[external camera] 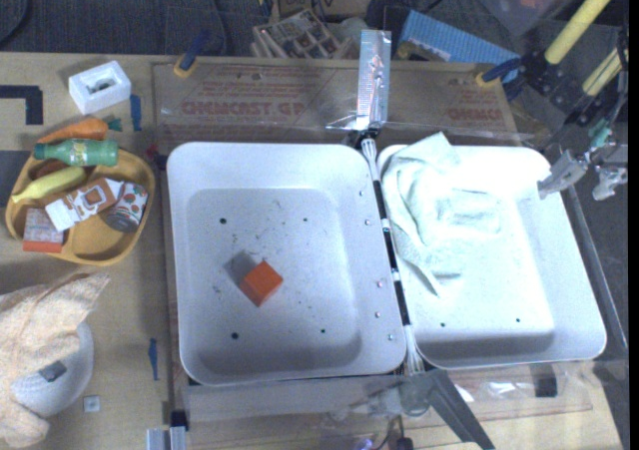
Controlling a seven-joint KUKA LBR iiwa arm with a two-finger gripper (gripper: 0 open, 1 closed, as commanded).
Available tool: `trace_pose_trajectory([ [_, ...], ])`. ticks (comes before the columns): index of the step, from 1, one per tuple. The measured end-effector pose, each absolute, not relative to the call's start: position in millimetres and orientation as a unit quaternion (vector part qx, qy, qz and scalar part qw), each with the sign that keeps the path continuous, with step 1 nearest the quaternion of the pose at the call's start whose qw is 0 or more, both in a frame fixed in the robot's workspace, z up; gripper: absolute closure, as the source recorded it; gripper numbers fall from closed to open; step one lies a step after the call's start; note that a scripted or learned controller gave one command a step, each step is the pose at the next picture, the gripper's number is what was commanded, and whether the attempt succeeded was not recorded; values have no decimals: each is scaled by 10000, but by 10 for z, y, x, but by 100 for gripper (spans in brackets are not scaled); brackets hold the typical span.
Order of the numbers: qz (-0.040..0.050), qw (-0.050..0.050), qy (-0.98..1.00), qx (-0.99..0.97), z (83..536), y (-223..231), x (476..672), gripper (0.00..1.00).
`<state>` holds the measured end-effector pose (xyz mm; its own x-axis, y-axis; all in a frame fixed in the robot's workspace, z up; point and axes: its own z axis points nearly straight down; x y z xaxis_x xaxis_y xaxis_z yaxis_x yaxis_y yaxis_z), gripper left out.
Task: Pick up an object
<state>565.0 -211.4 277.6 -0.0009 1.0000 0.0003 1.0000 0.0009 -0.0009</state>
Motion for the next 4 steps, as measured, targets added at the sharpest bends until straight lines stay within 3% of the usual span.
trace_pose_trajectory([
  [1, 3, 4, -6720, -7406, 1952, -1567, 5677, 0],
  [2, -33, -28, -5904, -8071, 883, -1173, 5111, 0],
  [3, -46, -48, -5881, -8088, 991, -1190, 5120, 100],
  [4, -45, -47, -5883, -8086, 990, -1191, 5120, 0],
])
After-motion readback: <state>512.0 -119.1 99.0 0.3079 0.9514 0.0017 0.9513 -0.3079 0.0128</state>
